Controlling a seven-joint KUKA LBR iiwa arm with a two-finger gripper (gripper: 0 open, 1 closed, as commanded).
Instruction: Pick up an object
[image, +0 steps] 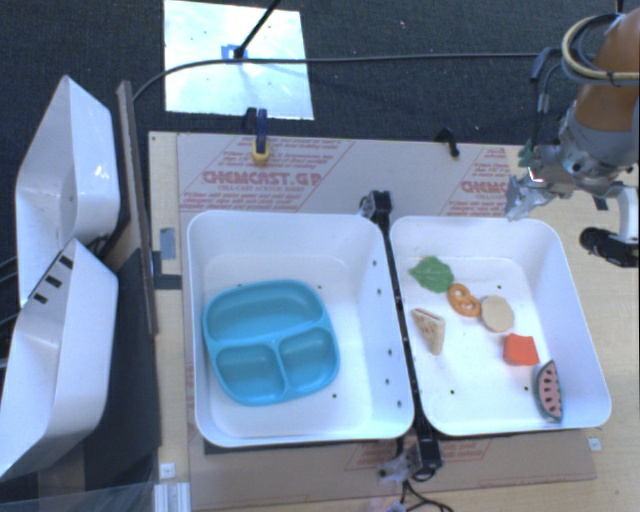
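Watermelon slice (547, 390) lies nearest, in the front right corner of the right bin (578, 300), with an orange-red block (520, 349) just behind it. Farther back sit a round tan biscuit (497, 314), a pretzel (463, 299) just beside it, and a sandwich wedge (430, 329) toward the bin's left wall. A green leaf (431, 272) lies behind those, near the middle of the back half. In the left bin (215, 240) a blue divided plate (270, 340) rests flat, its compartments bare. Beyond the bins the surface (330, 170) shows printed board, with a yellow and blue clamp (260, 140) at its far edge. The tool (522, 196) hangs over the right bin's back right corner, above the rim and well apart from the food pieces; nothing is in it, and I cannot tell how far it is open
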